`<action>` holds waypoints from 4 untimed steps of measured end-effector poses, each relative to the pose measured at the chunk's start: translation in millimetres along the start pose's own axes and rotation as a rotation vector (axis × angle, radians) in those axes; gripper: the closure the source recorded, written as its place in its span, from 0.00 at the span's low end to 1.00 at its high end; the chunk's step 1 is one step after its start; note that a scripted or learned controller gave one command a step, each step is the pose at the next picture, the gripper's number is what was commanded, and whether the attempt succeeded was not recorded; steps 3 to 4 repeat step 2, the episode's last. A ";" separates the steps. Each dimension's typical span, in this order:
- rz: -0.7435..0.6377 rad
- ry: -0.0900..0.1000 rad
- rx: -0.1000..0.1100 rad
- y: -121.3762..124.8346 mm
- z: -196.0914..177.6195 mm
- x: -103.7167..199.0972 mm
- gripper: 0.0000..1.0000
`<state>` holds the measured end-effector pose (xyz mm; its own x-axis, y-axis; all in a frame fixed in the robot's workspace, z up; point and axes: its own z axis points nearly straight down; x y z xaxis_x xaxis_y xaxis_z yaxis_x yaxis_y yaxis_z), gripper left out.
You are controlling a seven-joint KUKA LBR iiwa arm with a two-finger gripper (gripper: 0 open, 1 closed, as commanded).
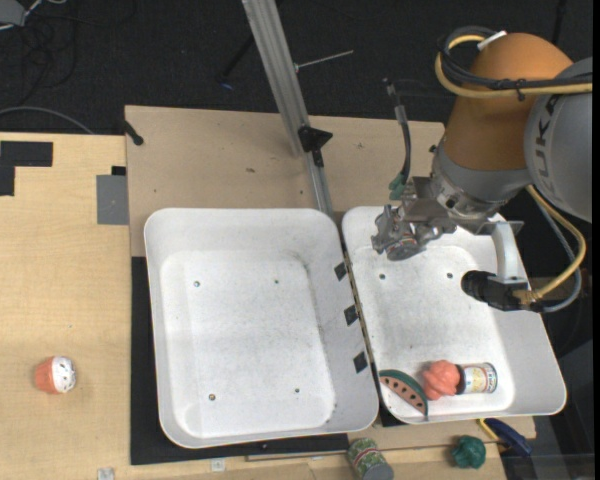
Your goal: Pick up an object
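Three objects (438, 381) crowd the right bin's (540, 368) near edge; gripper (400, 236) hovers well apart, its opening unclear, seemingly empty.

We've got a chunky grey arm (570, 138) with a fat orange band (495, 103) above the wrist. Yellow and black cables (460, 53) loop around the band, plus another yellow cable (570, 273) lower down. The gripper (405, 230) end is a cluster of bare grey metal, and a black cylinder (485, 288) sticks out nearby.
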<state>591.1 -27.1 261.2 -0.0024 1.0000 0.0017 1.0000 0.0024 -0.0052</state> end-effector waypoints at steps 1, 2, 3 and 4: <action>0.000 0.000 0.001 -16.2 13.6 38.7 1.00; 0.000 0.000 0.001 -30.6 25.6 83.5 1.00; 0.000 0.000 0.001 -30.6 25.6 83.5 1.00; 0.000 0.000 0.001 -30.6 25.6 83.5 1.00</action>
